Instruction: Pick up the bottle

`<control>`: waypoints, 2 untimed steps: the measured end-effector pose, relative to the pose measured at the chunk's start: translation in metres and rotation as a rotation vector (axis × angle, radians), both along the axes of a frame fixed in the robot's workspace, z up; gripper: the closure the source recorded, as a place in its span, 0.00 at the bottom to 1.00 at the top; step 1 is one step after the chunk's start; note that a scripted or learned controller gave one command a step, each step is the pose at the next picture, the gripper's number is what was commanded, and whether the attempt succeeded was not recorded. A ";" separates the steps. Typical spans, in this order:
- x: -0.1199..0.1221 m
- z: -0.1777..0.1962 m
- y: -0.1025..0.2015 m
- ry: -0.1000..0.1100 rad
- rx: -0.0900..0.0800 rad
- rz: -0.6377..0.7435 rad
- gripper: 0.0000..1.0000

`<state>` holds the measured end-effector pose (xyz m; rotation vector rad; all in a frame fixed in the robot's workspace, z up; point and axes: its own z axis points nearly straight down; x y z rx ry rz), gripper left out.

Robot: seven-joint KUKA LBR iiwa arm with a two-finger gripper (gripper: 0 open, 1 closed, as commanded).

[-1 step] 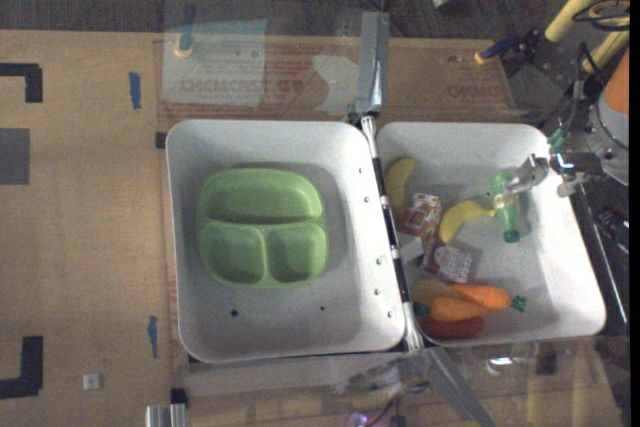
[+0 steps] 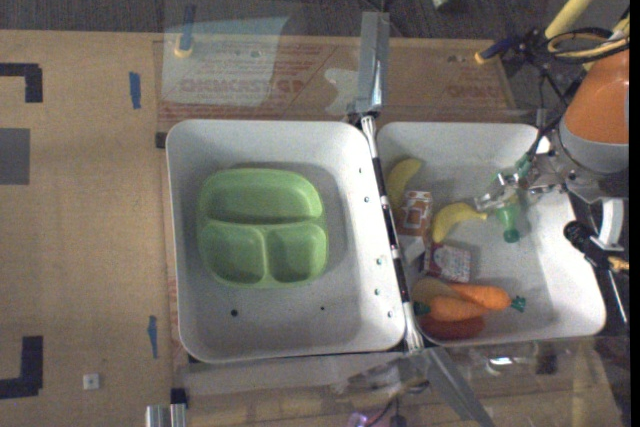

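A small green bottle (image 2: pixel 511 220) shows in the right bin (image 2: pixel 570 300), near its middle right, just right of a yellow banana (image 2: pixel 455 217). My gripper (image 2: pixel 517 185) hangs directly over the bottle's upper end, at the tip of the grey arm with the orange band (image 2: pixel 600 110) that comes in from the right. The gripper's metal parts overlap the bottle's top, so I cannot tell whether they touch it or whether the bottle rests on the bin floor.
The right bin also holds a second banana (image 2: pixel 402 179), two small red-and-white cartons (image 2: pixel 415 212) (image 2: pixel 451 262), two carrots (image 2: pixel 482 296) and a red item (image 2: pixel 450 325). A green divided plate (image 2: pixel 262 226) lies in the left bin (image 2: pixel 190 295).
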<state>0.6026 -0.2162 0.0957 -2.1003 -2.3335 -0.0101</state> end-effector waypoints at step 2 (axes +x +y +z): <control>0.017 0.130 0.066 0.004 -0.007 0.005 1.00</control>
